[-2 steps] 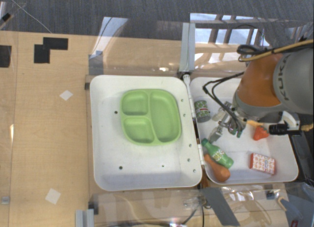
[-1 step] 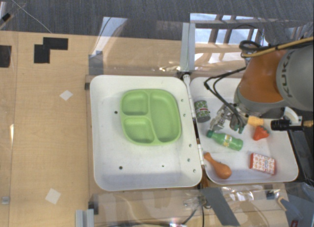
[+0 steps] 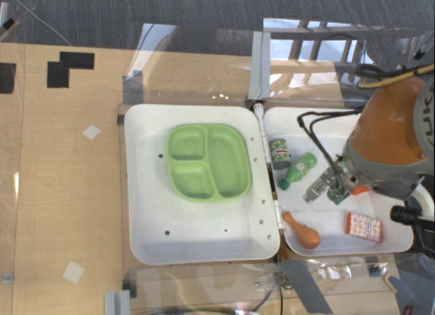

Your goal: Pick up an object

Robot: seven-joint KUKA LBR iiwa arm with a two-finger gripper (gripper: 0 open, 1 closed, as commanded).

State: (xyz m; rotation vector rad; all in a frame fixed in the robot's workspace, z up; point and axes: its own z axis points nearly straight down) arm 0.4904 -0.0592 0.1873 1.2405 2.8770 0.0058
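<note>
My gripper (image 3: 325, 187) hangs low over the middle of the right bin (image 3: 401, 244), reaching in from the right under the orange and grey arm (image 3: 391, 137). A green bottle (image 3: 297, 171) lies tilted just left of it, close to its tip. A small can (image 3: 279, 152) with a dark label stands beside the bottle near the bin's left wall. An orange drumstick-shaped toy (image 3: 302, 230) lies at the front left. A red and white box (image 3: 363, 226) rests at the front right. A small green piece (image 3: 338, 196) and a red bit (image 3: 361, 188) peek out right beside the gripper.
The left bin (image 3: 146, 225) holds a green divided plate (image 3: 207, 162) at its middle. A metal divider (image 3: 266, 164) separates the two bins. Black cables (image 3: 319, 133) loop over the back of the right bin. Clear panels stand behind both bins.
</note>
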